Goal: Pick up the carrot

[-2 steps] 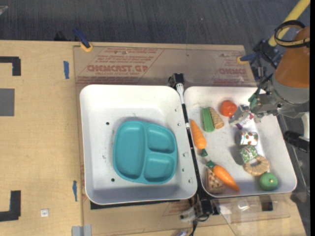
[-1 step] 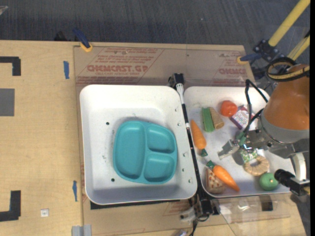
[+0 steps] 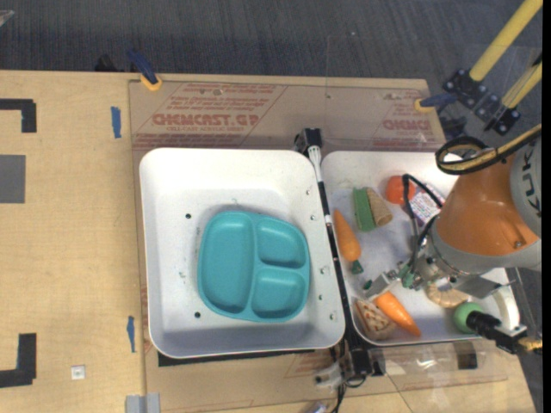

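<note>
Two white bins sit side by side on the bench, and the arm (image 3: 482, 218) leans over the right bin (image 3: 392, 163) from the right, its orange band hanging above the clutter. In that bin I can spot two orange, carrot-like things: one long carrot (image 3: 347, 236) lying along the left wall, just beside the divider, and another carrot (image 3: 398, 311) near the front edge, touching a brown speckled lump (image 3: 372, 317). A green block (image 3: 363, 210) and a tan piece (image 3: 380, 206) lie further back, with a green knob (image 3: 466, 317) at the near right. The left bin (image 3: 164, 231) holds a teal divided plate (image 3: 254, 265).

The gripper (image 3: 411, 274) is low in the right bin, between the two carrots and clear of both; whether it is released or clenched I cannot tell from here, and nothing shows as grasped.

To my eye this is the approach step, with the pick not yet made. Next it would need to settle over one carrot, line up across its narrow width, descend and close, keeping off the bin wall and the neighbouring lump
</note>
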{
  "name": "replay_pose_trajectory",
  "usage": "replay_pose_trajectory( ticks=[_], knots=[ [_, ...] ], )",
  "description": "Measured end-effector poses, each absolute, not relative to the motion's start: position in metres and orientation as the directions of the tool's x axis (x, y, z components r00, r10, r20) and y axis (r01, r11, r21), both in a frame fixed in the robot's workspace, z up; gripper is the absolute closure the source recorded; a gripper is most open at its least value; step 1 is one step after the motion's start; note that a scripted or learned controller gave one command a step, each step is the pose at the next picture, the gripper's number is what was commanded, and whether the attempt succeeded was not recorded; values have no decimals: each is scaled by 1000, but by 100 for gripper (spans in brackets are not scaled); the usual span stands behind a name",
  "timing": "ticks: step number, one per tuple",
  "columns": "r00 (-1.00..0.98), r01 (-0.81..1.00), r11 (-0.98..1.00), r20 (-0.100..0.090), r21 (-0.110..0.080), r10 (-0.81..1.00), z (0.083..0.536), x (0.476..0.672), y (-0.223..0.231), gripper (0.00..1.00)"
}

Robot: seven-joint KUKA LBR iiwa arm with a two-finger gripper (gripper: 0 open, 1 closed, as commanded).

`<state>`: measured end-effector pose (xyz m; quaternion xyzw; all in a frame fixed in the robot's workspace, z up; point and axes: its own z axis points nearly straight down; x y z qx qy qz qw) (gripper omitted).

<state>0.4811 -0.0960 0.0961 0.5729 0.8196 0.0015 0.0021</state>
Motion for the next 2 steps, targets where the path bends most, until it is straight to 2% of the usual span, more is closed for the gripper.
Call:
replay_pose_trajectory(
  ticks=[1, 2],
  knots=[
    [-343, 939, 343, -2, 6, 939, 104, 481, -95, 100],
    [-263, 965, 263, 0, 11, 965, 209, 526, -24, 100]
  ],
)
